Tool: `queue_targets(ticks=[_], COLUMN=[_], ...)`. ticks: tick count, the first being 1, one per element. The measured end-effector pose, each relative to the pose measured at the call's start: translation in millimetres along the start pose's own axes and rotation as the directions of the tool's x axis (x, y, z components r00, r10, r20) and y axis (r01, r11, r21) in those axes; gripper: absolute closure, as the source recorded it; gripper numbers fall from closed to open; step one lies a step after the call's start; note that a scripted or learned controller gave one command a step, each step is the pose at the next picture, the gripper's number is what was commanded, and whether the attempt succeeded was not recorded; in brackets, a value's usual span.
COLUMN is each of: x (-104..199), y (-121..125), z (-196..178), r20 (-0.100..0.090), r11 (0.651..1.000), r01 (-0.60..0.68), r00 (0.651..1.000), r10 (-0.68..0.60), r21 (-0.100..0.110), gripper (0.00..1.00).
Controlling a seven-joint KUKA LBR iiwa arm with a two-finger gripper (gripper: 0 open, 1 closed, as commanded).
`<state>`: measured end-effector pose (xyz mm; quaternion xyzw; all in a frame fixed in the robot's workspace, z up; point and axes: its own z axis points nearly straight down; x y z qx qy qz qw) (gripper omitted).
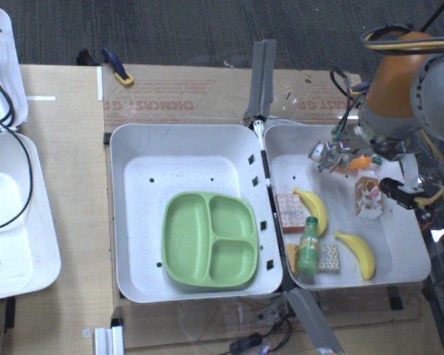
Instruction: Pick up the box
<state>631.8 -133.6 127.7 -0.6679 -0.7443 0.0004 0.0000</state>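
Gripper [324, 156] hangs low over the back of the right bin [407, 272], its metal fingers too small and blurred to tell whether they are spread or closed; nothing shows plainly between them. Just beside it lies a small orange item [360, 161]. Taking the green bottle [308, 247] as the mark: the box [289, 211] (pinkish, with a printed label) lies just behind and left of it, against the bin's left wall. One banana [314, 209] curves just behind the bottle, touching the box's right side; a second banana [359, 253] lies to the bottle's right, apart from it. A patterned packet [328, 258] touches the bottle's right side. A white carton [368, 197] sits farther right and behind. A green divided plate [209, 238] rests in the left bin [133, 198].
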Motion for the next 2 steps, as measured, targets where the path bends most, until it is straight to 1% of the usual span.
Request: queue_targets(ticks=[1,2], x=[41,22], y=[32,22], z=[-65,41], r20=[0.001,-0.004], r11=[0.996,0.997], r01=[0.085,-0.076], r00=[0.996,0.997], r10=[-0.085,0.077], r21=[-0.003,0.032], gripper=[1.0,1.0])
